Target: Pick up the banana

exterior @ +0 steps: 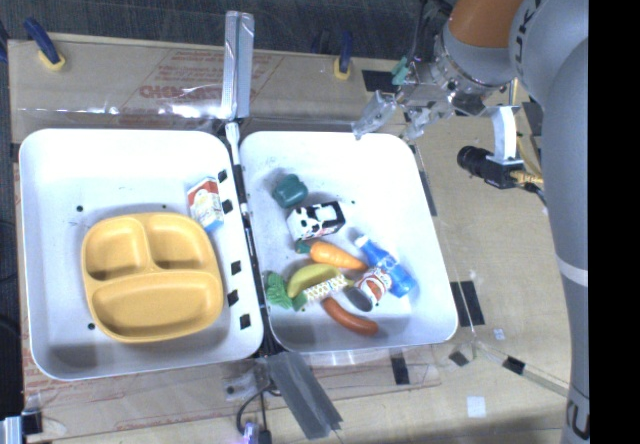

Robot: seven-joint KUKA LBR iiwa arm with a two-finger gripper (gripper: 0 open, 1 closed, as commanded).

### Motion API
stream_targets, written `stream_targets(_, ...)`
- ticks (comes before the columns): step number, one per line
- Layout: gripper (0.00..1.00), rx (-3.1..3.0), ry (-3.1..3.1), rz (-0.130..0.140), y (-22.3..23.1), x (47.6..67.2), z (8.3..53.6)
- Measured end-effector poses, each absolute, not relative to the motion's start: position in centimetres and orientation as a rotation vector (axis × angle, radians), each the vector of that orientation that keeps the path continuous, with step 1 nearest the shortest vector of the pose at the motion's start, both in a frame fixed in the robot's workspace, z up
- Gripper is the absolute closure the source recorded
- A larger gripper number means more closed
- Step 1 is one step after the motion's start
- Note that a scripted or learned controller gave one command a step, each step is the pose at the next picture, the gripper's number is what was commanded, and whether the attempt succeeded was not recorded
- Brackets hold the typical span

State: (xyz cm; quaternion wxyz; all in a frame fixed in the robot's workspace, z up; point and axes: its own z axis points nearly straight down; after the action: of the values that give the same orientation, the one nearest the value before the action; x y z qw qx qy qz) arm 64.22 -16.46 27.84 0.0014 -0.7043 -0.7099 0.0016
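Nothing done yet on your pick. The banana [311,279] lies in the right bin [420,222], low and toward the left wall, untouched. It's crowded: a carrot [337,255] sits just above it, green leafy stuff [277,291] is at its left end, a sausage [350,316] is just below, and a small can [374,288] is close on its right.

The gripper [392,116] hangs over the top rim of that bin, toward its right corner, well apart from the banana. Its fingers look spread, and nothing sits between them (they're clear plastic against a busy background, so take the opening as my read only).

The left bin [50,182] holds a yellow divided plate [152,276] and a small carton [205,202]; not relevant to you.

Left to do, by my judgement: travel down and left across the bin, descend on the banana, close, lift. The tight neighbours make a clean grab look tricky.
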Motion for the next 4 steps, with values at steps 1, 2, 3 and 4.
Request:
stream_targets(1,0.00,-2.632,-1.707,0.005,-17.1,65.4,17.3)
stream_targets(2,0.00,-2.525,-1.865,0.004,-14.8,58.5,9.7)
stream_targets(3,0.00,-2.509,-1.888,0.002,-15.0,58.3,12.2)
stream_targets(4,0.00,-2.207,-2.228,0.003,-10.9,52.3,9.1)
